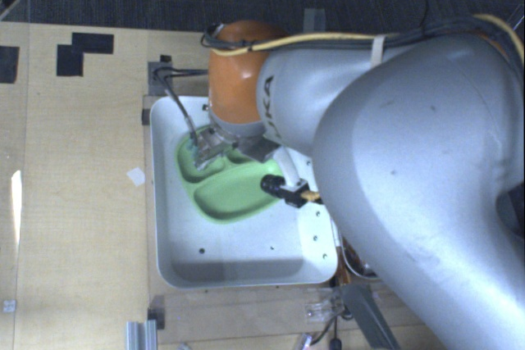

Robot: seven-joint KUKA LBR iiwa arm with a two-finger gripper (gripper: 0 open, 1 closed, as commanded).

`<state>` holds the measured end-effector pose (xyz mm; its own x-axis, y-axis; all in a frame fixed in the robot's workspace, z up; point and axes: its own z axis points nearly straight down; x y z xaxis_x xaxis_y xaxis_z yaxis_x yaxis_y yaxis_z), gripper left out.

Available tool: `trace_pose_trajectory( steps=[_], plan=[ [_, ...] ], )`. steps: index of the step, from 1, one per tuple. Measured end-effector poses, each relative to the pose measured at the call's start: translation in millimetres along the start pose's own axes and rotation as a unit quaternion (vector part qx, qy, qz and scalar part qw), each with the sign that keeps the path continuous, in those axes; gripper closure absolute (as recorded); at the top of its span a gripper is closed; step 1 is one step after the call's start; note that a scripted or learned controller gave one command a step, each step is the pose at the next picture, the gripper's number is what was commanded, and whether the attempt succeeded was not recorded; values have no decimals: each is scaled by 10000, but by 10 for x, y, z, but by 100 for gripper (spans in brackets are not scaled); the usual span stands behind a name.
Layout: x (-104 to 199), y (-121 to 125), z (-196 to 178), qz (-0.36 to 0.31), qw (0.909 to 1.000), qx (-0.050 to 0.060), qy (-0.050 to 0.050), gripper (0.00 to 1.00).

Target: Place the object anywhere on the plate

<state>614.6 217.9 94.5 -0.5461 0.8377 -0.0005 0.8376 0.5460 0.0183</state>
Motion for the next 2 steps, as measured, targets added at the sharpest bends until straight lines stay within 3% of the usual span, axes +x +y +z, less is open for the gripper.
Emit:
trace_pose_trajectory(
  steps=[1,2],
  plan=[
    [165,-126,-1176,1137,9935,80,-10,100],
    [-348,-4,-141,978,9952,-4,-8,100]
  ],
)
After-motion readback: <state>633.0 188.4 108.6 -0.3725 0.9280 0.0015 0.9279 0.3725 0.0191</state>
